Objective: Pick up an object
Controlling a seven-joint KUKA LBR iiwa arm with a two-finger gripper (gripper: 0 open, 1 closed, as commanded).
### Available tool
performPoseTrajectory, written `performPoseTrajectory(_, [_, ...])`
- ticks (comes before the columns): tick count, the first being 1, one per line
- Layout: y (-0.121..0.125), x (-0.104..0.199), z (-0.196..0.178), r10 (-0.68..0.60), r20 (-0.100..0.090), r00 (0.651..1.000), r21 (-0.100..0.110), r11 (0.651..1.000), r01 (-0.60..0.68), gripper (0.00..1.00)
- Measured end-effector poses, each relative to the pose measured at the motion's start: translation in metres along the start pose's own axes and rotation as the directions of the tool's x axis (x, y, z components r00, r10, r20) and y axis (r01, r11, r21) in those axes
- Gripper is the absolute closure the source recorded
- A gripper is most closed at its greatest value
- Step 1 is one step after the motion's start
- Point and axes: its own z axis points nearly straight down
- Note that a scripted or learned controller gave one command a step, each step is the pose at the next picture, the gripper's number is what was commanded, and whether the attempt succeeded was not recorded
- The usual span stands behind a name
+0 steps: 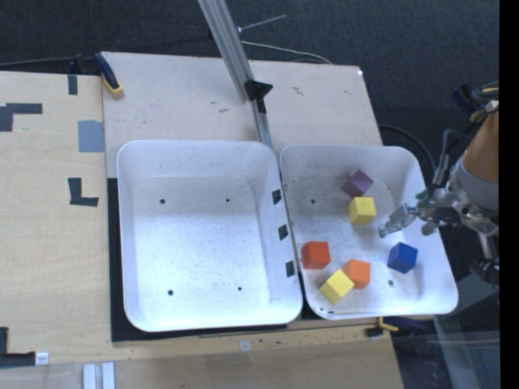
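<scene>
The right bin (405, 162) holds several small cubes: a purple one (357, 183), a yellow one (362, 210), a red one (315, 254), an orange one (358, 272), a second yellow one (336, 285) and a blue one (402, 257). My gripper (411, 223) reaches in over the bin's right side, just above the blue cube and to the right of the upper yellow cube. Its fingers are spread open with nothing between them.
The left bin (130, 217) stands beside the right one, sharing a middle wall. A slanted metal rail (231, 47) runs from the top down to the bins' junction. A yellow-and-blue clamp (108, 74) lies at the bench's far left corner.
</scene>
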Motion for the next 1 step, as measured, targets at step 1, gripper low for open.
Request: performPoseTrajectory(1, [0.0693, 0.0354, 0.1094, -0.003, 0.000, 1.000, 0.002, 1.000, 0.003, 0.00])
